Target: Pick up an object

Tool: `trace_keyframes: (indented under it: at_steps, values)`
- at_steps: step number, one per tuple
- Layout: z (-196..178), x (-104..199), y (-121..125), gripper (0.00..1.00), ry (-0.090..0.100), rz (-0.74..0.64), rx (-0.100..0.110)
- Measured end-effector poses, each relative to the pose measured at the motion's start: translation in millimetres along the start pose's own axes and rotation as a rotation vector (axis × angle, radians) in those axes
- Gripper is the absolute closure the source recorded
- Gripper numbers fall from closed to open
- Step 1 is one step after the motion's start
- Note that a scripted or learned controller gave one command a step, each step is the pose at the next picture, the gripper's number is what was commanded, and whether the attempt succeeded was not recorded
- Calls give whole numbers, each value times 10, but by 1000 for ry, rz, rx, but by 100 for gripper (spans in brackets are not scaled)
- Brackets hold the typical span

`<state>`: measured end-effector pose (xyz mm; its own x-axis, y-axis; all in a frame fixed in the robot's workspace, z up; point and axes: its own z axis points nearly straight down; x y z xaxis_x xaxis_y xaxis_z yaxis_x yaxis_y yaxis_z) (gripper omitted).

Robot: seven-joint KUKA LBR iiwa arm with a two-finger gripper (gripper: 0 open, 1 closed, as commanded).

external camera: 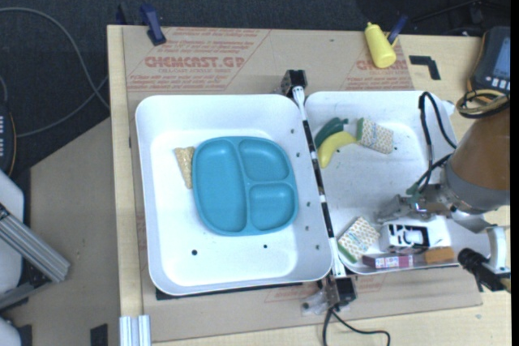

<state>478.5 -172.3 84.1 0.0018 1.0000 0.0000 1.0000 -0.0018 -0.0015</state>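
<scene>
Currently you have the gripper (400,211) low over the right white bin (369,182), near that bin's front edge and towards its outer side, with the grey arm reaching in from the right. From this slanted view you cannot tell whether it is open or closed, and nothing can be seen held in it.

Look just below it: a white card with black print (413,236) lies in the bin, so close that you cannot tell whether the two touch. A speckled square packet (359,237) sits at the front corner next to the left bin. A purple-and-white bar (389,262) lies along the front edge, with a small orange-brown piece (440,254) at its outer end.

Towards the back edge of the same bin you will find a yellow toy banana (336,145), with a green piece (329,128) touching its upper side. A speckled pale block (376,136) lies just beside them, well apart from the gripper.

Over in the left white bin (219,259), a blue divided plastic plate (243,184) lies flat in the middle. A tan cracker-like wedge (185,163) pokes out from under its outer edge.

On the tabletop (203,320), behind the bins, a yellow clamp handle (379,46) and a blue clamp (152,23) stand at the back edge.
</scene>
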Motion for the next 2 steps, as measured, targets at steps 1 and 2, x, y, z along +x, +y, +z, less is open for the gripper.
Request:
trace_keyframes:
  at_steps: [1, 2]
  values:
    - [-993, 329, 1027, 0, 0, -4, -5]
    - [-44, 780, 1193, 0, 0, -2, -1]
